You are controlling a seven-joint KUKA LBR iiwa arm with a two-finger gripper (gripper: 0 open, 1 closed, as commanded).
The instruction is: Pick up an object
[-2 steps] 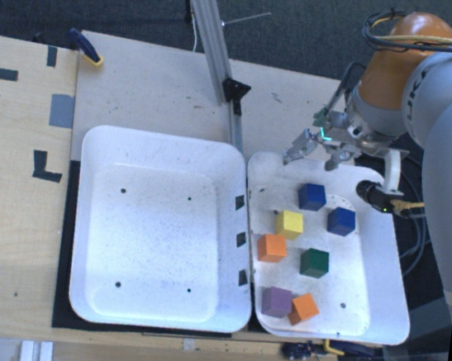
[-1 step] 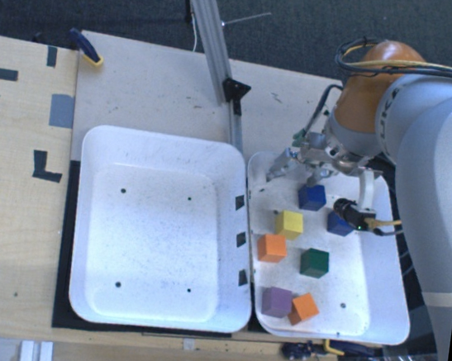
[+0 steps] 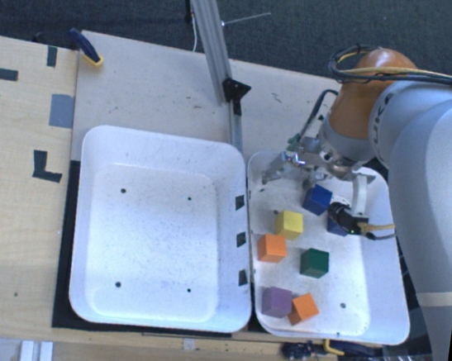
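Several small blocks lie in the right bin [image 3: 357, 319]: a blue one [image 3: 318, 199] near the far wall, a yellow one [image 3: 291, 223], an orange one [image 3: 272, 247], a green one [image 3: 314, 262], a purple one [image 3: 276, 301] and a second orange one [image 3: 303, 308] beside it. My gripper [image 3: 296, 167] hangs over the bin's far left corner, just up and left of the blue block. I see no block in it.
The left bin [image 3: 90, 198] lies beside the right one. A slanted metal bar [image 3: 216, 45] runs down to the gap between the bins. The bulky grey arm [image 3: 429, 162] covers the right bin's right side. A dark blue part [image 3: 339, 222] sits right of the blue block.
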